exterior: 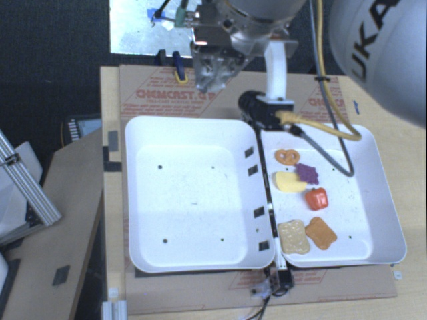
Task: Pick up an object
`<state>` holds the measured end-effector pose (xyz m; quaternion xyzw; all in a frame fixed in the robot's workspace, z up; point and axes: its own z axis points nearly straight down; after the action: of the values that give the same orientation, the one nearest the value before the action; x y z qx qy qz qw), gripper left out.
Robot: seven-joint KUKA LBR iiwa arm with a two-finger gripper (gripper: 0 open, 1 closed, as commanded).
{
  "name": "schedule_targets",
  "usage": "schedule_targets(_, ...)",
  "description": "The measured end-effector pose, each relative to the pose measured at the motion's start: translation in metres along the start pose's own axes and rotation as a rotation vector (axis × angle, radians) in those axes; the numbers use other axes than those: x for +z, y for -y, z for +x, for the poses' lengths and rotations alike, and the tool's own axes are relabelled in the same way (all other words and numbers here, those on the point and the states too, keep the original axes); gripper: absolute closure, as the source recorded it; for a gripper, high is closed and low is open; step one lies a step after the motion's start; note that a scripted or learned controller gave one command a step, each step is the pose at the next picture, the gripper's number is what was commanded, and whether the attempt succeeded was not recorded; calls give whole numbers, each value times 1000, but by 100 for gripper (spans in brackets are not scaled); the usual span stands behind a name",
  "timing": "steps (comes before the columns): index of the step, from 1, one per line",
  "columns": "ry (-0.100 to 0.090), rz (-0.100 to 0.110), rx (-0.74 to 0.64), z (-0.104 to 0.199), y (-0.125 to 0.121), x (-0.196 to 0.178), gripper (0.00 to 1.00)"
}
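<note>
The gripper [212, 77] hangs high over the far edge of the bench, above the cardboard sheet [160, 95] just beyond the left bin [193, 199], and it is too blurred to tell whether it is open or closed; nothing can be seen in its grasp. Every candidate sits in the right bin [373, 179], well apart from the tool: a pretzel [287, 157] nearest the far wall, a purple piece [307, 173] and a yellow piece [289, 182] just beside each other, a red pepper [317, 198] right below them, and at the near end a pale cracker [293, 237] touching an orange toast slice [321, 233]. So the pick looks not yet started, and the risks are plain. A straight descent from here would likely meet cardboard or bare bin floor and close on nothing. Over in the right bin the items crowd the wall shared with the left bin, so a drop on the pretzel, the yellow piece or the cracker could clip that wall. The pieces also look flat and low, so a shallow closure may slide over them. And the close neighbours invite a nudge or a double grab, above all the cracker and toast pair.
</note>
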<state>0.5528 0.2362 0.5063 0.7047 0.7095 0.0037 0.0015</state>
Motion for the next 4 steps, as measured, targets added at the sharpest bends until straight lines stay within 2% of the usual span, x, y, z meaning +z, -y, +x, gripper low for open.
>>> schedule_targets(1,2,-1,8,-3,-72,-30,100)
schedule_targets(2,5,3,15,-112,-26,-31,100)
schedule_targets(3,2,7,9,-145,34,-30,100)
schedule_targets(4,4,4,12,-207,69,-31,100)
